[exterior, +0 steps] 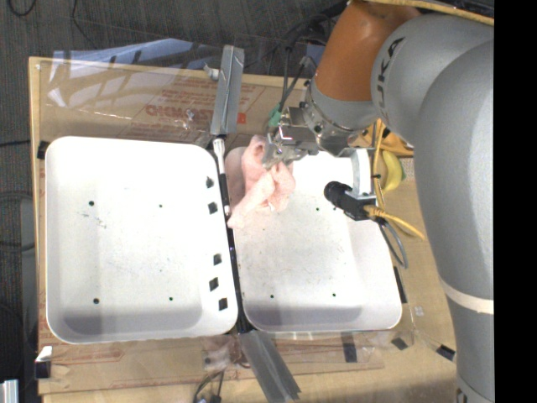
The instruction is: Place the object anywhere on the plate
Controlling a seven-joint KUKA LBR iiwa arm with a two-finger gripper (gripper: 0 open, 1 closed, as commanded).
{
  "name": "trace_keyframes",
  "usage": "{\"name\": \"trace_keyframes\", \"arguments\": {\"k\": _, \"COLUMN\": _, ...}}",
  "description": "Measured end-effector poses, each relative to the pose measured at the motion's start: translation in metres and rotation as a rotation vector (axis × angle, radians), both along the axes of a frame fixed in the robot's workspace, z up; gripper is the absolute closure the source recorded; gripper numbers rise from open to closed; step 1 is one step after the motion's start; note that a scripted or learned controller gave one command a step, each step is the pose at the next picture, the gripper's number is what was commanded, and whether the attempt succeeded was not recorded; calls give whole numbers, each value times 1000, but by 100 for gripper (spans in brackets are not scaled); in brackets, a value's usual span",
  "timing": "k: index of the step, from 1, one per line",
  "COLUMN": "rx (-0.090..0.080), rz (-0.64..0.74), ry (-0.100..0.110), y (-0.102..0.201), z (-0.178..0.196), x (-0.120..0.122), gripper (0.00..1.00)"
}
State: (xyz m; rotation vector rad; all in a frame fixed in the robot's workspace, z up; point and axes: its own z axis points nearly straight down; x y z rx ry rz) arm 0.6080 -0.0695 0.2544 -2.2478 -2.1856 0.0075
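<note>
End effector [277, 154]: pinching pink cloth [262, 190] | cloth hangs diagonal, upper-right to lower-left | right bin [369, 300]

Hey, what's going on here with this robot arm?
A grey KUKA arm with an orange band reaches in from the right, its gripper over the far left corner of the right bin. A pale pink cloth-like object hangs or lies right beneath it, draped toward the divider; whether it is actually gripped can't be told. The left bin sits alongside.
</note>
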Motion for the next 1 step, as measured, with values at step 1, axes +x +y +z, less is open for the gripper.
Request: {"name": "trace_keyframes", "arguments": {"k": 1, "rx": -1, "rz": 10, "ry": 0, "y": 3, "z": -25, "x": 0, "gripper": 100}}
